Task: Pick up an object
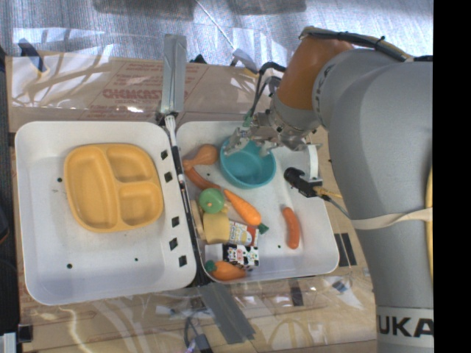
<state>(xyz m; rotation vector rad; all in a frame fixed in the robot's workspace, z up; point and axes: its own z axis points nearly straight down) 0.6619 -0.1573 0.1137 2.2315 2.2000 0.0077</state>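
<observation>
Arm [368, 160]: grey, with an orange band above the wrist, it fills the right of the frame and reaches toward the upper middle.
Left bin [37, 256]: white, holding a yellow divided tray [112, 186] in its upper half.
Right bin [313, 245]: white, just beside the left one and crowded with small things.
Teal bowl [249, 169]: sits in the upper part of the right bin, directly under the gripper and the nearest thing to it; being round, it has no long axis, so its rim is the likely hold.
Gripper [249, 140]: hangs over the bowl's upper rim; whether it is released, clenched or grasping anything cannot be told from this slant.
Carrot [243, 207]: below the bowl, lying from upper left to lower right.
Sausage [292, 227]: lower right of the bowl, its long axis near vertical in the frame, apart from the rest.
Green ball [211, 198]: touching the carrot's left end.
Judgement: the bowl looks the likely target; a straight descent would meet its rim.
</observation>
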